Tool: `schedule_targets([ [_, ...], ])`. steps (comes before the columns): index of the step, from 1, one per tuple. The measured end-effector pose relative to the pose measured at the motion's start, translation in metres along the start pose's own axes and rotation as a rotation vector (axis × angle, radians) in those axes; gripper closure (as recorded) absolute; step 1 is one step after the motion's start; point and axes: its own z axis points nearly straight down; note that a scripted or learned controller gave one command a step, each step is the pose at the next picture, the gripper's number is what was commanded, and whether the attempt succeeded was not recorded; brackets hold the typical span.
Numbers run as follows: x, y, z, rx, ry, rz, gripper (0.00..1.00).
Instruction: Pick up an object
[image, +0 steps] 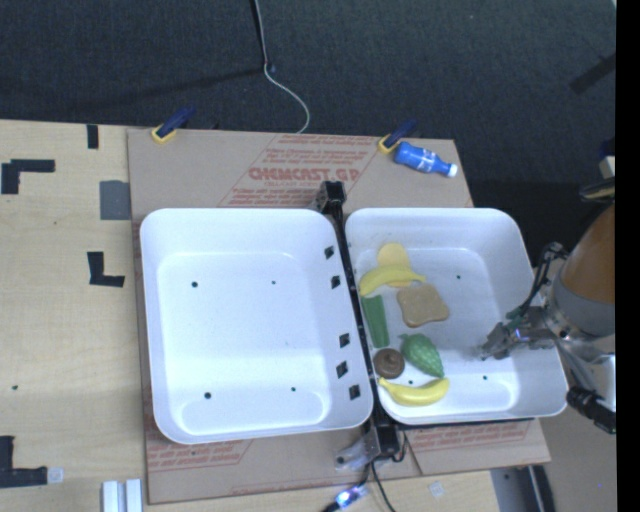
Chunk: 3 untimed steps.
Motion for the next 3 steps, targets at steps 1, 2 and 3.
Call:
schedule_targets([
  [1,0.0005,0.0004,-0.0012,-0.001,0.001,-0.001,1.0],
  [2,0.0005,0.0004,-0.0045,-0.002,0.001,-0.001,1.0],
  [3,0.0005,0.0002,-0.0032,-0.001,0.002,-0.001,1.0],
])
